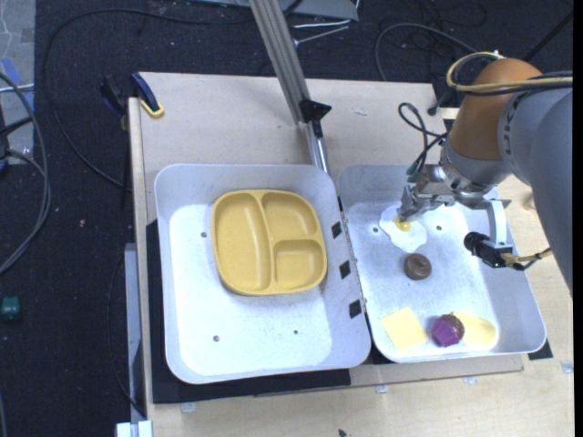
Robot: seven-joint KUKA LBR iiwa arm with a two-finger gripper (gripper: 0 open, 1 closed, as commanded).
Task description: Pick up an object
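In the right bin point(510, 312), my gripper point(407, 209) hangs low over a white fried-egg piece with a yellow yolk point(404, 231), its tips right at the egg's upper edge. A brown round piece point(417, 266) lies just below the egg. Near the bin's front lie a pale yellow square slice point(404, 328), a purple object point(446, 330) and another yellow piece point(479, 331) partly behind it. Nothing shows between the gripper's tips.
The left bin point(182, 317) holds a yellow three-compartment plate point(270, 241). A slanted metal pole point(287, 57) crosses above the bins at the back. The grey arm with its orange band point(487, 107) fills the upper right.
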